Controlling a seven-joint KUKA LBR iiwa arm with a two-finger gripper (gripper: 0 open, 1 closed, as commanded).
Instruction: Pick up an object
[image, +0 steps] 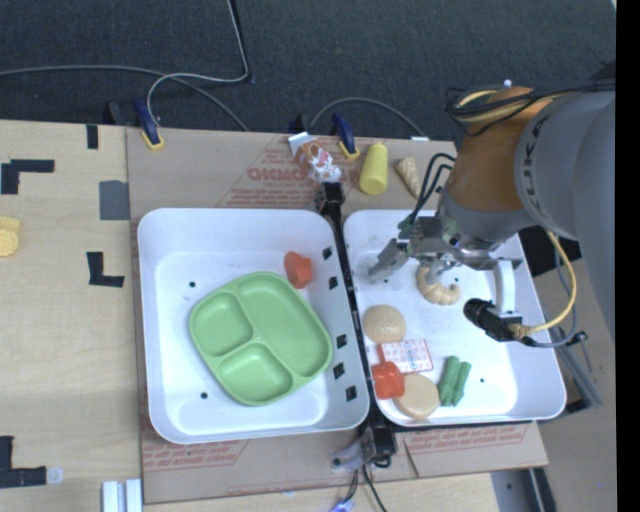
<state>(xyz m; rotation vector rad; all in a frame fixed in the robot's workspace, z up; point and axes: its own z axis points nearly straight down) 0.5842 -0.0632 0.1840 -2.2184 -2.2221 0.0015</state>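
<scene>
Divided plate (260, 338) in left bin (160, 300); small foods, perhaps bread, in right bin (535, 385)

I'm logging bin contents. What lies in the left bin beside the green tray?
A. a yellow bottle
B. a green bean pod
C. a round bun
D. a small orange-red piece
D: the orange-red piece sits in the left bin by the green tray's upper right edge; the bun and green pod lie in the right bin.
</scene>
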